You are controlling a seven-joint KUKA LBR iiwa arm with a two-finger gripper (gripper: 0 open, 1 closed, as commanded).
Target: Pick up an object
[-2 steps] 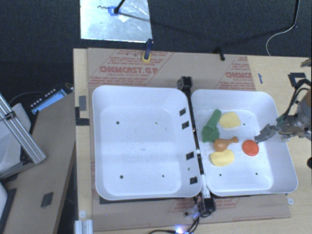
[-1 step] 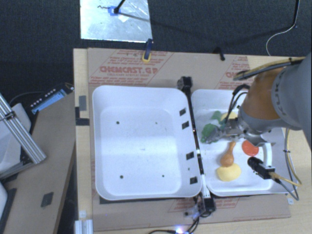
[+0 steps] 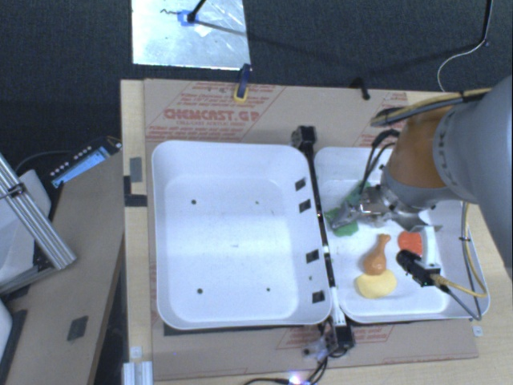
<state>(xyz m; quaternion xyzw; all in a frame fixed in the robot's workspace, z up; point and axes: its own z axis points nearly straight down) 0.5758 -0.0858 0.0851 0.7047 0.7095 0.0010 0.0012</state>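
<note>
My gripper [image 3: 350, 213] reaches down into the right bin [image 3: 341, 171], near the bin's left wall. A small green object [image 3: 346, 228] lies right at its tip, partly covered by it; I cannot see whether it is gripped. Just to the right lies an orange drumstick-shaped piece [image 3: 376, 253], with a yellow lump [image 3: 375, 285] touching its lower end. A red-orange piece [image 3: 410, 241] sits beside them, close under the wrist.
The left bin [image 3: 232, 295] adjoins the right one, and black clips run along the shared wall [image 3: 318, 231]. The grey arm [image 3: 473, 147] covers the right bin's far right part. Brown cardboard [image 3: 208, 111] lies under both bins.
</note>
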